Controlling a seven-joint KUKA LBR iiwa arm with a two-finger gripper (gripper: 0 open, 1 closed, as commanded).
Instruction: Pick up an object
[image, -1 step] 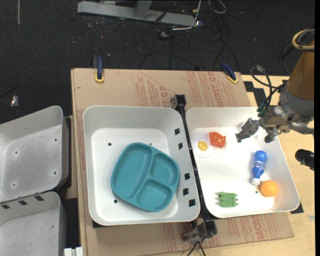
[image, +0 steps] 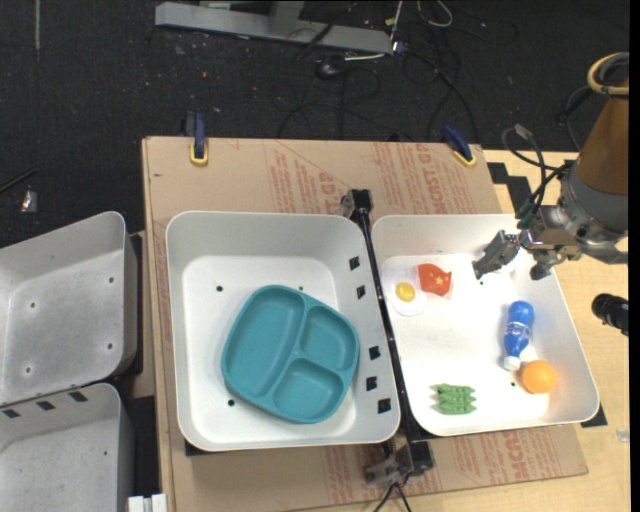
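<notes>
A blue-and-white bottle (image: 517, 335) lies on its side on the floor of the right-hand bin (image: 455, 236), its long axis running nearly straight up and down the picture, blue cap end toward the far wall and pale base toward the near rim. An orange ball (image: 539, 376) sits just beside the bottle's near end, apparently touching it. A green pea pod (image: 455, 399) lies to the bottle's near left, well apart. A red pepper piece (image: 434, 279) and a fried egg (image: 405, 294) rest side by side to its far left, by the bin's inner wall. The gripper (image: 520, 256) hangs above the bin beyond the bottle's cap end, its two dark fingers spread apart with nothing between them; the arm (image: 598, 185) enters from the right, its wrist tilted leftward over the bin's far right corner. Left of the bottle's bin, the second bin (image: 190, 300) holds a teal divided tray (image: 290, 353).
</notes>
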